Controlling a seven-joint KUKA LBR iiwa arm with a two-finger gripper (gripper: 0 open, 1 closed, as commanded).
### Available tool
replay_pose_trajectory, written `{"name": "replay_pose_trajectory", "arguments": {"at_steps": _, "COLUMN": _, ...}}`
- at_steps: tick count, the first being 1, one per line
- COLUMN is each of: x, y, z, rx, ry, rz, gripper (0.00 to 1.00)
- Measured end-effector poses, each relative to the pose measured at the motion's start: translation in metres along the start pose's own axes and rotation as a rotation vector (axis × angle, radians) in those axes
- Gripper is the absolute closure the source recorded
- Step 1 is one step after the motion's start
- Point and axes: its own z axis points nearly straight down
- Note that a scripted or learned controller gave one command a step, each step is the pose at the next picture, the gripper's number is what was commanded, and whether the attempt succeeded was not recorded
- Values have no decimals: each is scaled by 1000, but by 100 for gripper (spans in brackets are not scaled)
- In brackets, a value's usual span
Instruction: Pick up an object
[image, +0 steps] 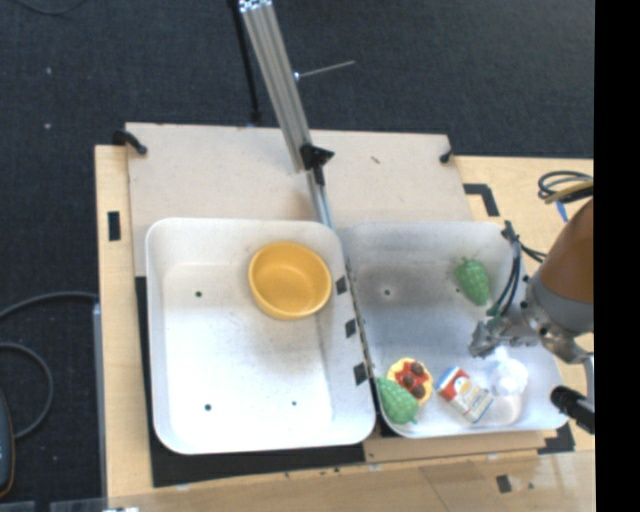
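Note:
My gripper (492, 338) hangs low over the right part of the right bin (420, 245), under the grey wrist and orange band. Just below it lie a white crumpled item (510, 380) and a red-and-white carton (463, 392). A green lumpy toy (473, 280) lies a little up and left of the gripper. At the bin's front left, a small yellow dish of red berries (411, 377) sits with another green toy (398, 402) against it. A yellow bowl (290, 280) stands upright in the left bin (200, 400).
A metal pole (283, 85) slants down from the top to the gap between the bins. Black cables (512, 268) run along the arm by the right bin's far corner. The bench edge lies close behind the right bin.

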Motion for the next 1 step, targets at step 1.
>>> {"name": "replay_pose_trajectory", "arguments": {"at_steps": 1, "x": -5, "y": -4, "z": -62, "rx": -2, "ry": -2, "rz": -5, "gripper": 100}}
